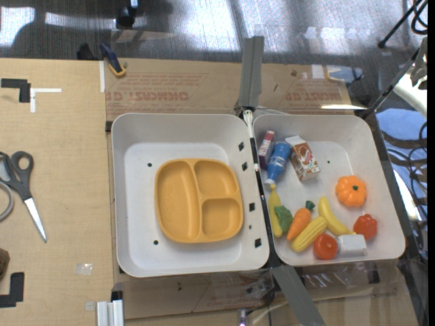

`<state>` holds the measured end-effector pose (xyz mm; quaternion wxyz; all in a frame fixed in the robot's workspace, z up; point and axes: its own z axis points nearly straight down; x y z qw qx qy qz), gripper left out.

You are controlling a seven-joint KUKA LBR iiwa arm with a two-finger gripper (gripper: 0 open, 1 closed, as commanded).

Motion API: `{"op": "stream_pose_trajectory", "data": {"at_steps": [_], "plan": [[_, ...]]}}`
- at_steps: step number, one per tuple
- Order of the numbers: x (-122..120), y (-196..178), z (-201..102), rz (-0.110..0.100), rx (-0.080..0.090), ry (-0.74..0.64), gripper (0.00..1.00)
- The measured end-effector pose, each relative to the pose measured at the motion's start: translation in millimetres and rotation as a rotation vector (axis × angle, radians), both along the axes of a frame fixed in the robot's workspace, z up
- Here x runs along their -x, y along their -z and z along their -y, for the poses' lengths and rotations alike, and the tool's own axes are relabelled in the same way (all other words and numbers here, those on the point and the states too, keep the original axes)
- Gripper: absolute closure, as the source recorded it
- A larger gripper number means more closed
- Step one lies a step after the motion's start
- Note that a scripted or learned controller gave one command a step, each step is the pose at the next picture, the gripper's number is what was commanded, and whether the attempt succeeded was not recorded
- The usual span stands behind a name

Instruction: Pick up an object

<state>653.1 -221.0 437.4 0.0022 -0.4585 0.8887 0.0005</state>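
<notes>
- Blue plastic bottle with white cap [277, 160]: lies in right white bin [380, 182], just right of the bins' central divider, long axis slightly tilted from vertical, cap toward lower left.
- Small carton [304, 159] just right of bottle; orange pumpkin [351, 191] farther right.
- Gripper state: cannot tell.

A lab test bench: two white bins [129, 250] on cardboard, toy food, scissors [26, 189], loose cables [408, 161].
</notes>
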Motion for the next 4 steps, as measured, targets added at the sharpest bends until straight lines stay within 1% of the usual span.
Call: {"op": "stream_pose_trajectory", "data": {"at_steps": [1, 2, 3, 4], "plan": [[11.6, 48.7, -0.5, 0.001, 0.000, -0.831, 1.00], [-6.9, -3.5, -8.3, 0.004, 0.002, -1.152, 1.00], [4.3, -46.9, -23.3, 0.004, 0.003, -1.454, 1.00], [-6.8, 15.9, -18.5, 0.004, 0.003, -1.790, 1.00]]}}
